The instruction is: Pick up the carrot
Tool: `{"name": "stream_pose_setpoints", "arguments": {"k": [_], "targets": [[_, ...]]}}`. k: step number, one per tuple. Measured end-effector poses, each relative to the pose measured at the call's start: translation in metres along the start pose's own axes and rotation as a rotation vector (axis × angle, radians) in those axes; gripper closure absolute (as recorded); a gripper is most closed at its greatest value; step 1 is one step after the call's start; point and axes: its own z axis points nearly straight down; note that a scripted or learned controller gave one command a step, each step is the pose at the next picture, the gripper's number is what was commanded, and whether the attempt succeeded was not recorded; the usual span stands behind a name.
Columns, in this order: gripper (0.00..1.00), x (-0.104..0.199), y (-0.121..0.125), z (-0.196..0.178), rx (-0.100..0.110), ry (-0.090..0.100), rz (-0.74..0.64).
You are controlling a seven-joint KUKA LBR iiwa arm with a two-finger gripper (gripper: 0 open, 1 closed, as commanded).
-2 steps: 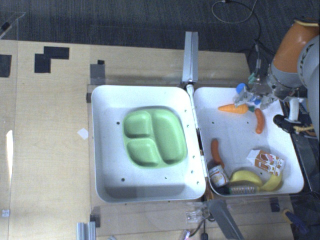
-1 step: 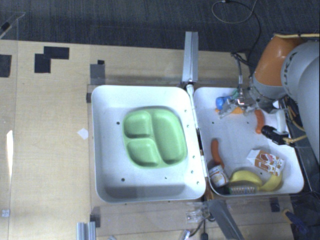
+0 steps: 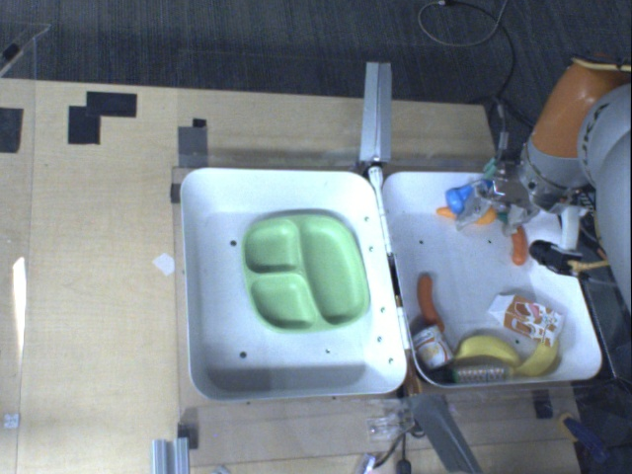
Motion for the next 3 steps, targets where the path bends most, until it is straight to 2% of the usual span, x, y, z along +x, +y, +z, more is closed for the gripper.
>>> {"name": "stream_pose_setpoints", "arguments": {"k": [1, 2, 3], "targets": [[0.0, 0.0029, -0.0045, 0.0002, 0.021, -0.002, 0.324], [0.0, 0.0015, -0.0022, -0.0002, -0.007, -0.007, -0.02], [0.0, 0.0034, -0.0032, 0.0002, 0.011, -0.004, 0.229]]}}
